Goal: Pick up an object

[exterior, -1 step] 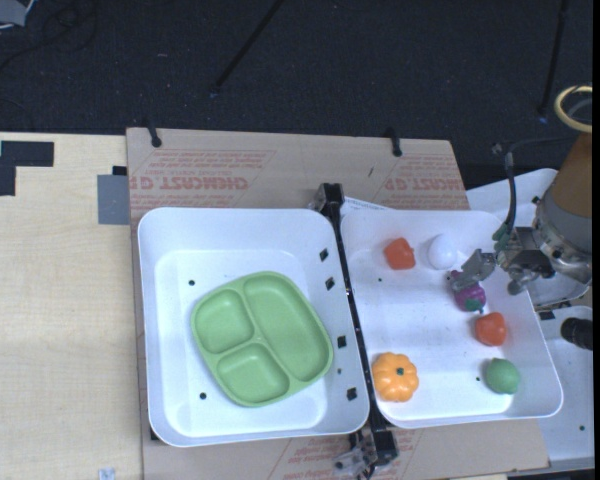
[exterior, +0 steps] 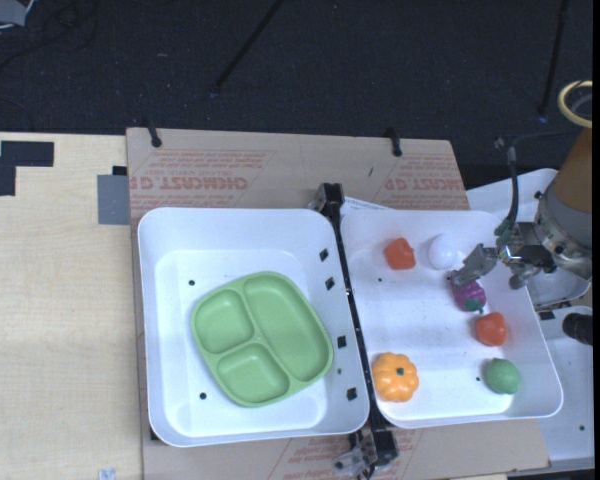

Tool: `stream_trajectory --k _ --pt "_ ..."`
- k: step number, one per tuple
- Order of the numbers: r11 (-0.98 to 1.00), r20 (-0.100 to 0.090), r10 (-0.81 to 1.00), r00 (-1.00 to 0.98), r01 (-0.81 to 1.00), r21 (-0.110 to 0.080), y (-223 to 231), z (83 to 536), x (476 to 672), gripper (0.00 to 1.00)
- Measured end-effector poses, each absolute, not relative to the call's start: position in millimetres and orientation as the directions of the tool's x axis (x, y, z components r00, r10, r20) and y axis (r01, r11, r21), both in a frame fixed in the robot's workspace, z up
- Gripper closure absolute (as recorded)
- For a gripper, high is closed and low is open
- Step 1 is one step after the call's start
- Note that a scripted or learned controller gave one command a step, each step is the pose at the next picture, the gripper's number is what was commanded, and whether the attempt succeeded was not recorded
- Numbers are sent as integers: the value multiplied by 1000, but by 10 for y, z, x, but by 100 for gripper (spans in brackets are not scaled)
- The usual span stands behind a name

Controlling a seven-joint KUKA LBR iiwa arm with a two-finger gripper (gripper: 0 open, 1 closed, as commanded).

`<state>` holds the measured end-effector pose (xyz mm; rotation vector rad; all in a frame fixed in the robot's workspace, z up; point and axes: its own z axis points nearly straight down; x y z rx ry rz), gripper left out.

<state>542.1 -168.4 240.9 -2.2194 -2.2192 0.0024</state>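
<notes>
The two-finger gripper (exterior: 470, 273) is seen in the right-hand white bin (exterior: 420, 413), reaching in from the right edge. Its grey fingers are spread apart, with nothing clamped between them. The small purple, rounded toy object (exterior: 469, 295) lies directly under and just below the fingertips, touching or nearly touching them; contact cannot be settled from this view. This purple piece is judged the likely target, since it is the nearest thing to the pincer. It has no clear long axis, being roughly round.

Up and to the left of the pincer sits a white ball (exterior: 443, 252), close by, and beyond it an orange-red block (exterior: 400, 254). Below and slightly right a red rounded toy (exterior: 491, 329) is found, and further down a green ball (exterior: 500, 376). Far down-left lies an orange toy pumpkin (exterior: 395, 377). A short descent over the purple piece would be called for.
</notes>
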Motion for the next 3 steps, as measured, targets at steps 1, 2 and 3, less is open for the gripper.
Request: stream_trajectory --k 1,2,3 --pt "0 2 1000 0 1000 -7 -1641 1968 5395 0" --pt "0 2 1000 0 1000 -9 -1691 1343 5397 0" --pt "0 4 1000 0 1000 -4 -1668 856 5399 0"
